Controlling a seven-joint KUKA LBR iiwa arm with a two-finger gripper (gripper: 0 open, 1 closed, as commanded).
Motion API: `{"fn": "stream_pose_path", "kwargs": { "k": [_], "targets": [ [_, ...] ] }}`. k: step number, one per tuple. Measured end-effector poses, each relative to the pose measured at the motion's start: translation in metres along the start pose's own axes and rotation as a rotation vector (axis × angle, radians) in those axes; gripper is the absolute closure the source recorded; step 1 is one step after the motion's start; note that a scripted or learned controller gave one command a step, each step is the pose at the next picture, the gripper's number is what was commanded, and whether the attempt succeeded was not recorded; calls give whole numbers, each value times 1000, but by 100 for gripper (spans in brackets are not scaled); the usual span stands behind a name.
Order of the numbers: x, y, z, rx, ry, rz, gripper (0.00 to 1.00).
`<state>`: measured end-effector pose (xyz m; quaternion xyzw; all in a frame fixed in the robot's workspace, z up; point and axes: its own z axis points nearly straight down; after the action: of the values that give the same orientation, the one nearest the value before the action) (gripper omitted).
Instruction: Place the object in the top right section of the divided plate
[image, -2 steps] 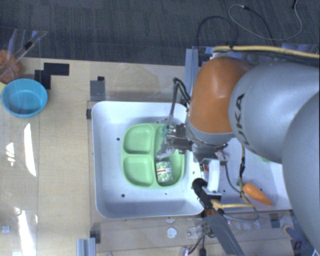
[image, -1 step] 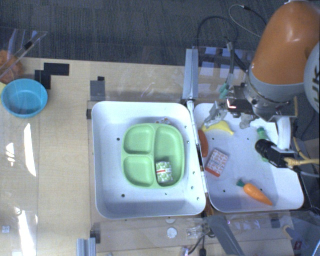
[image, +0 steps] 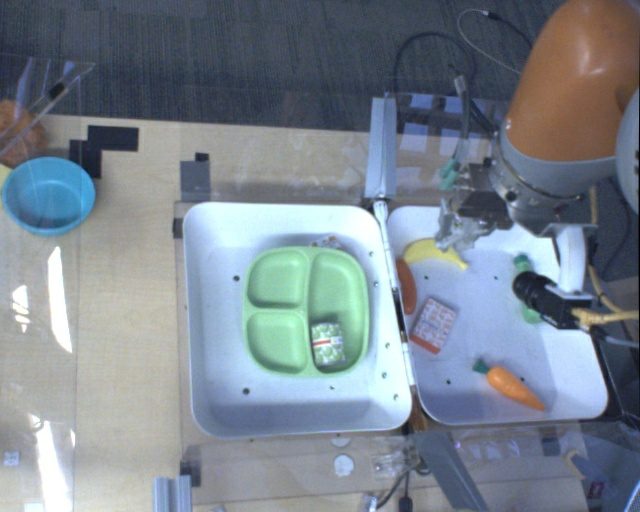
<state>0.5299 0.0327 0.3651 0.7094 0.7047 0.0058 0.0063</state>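
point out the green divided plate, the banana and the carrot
green divided plate (image: 278, 282): camera view, bare floor of its upper left section.
banana (image: 436, 254): camera view, middle of the yellow body.
carrot (image: 516, 386): camera view, middle of the orange root.

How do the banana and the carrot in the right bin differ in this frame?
The banana is yellow; the carrot is orange with a green top. The banana lies near the bin's far edge, directly beneath the claw; the carrot lies near the front edge, far from the claw. The banana is partly covered by the claw, while the carrot is fully exposed. Both are toy foods resting on the floor of the right bin.
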Motion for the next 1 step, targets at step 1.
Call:
{"fn": "stream_pose_path", "kwargs": {
  "k": [1],
  "targets": [
    [-39,-45,162,16,1,51,100]
  ]
}}
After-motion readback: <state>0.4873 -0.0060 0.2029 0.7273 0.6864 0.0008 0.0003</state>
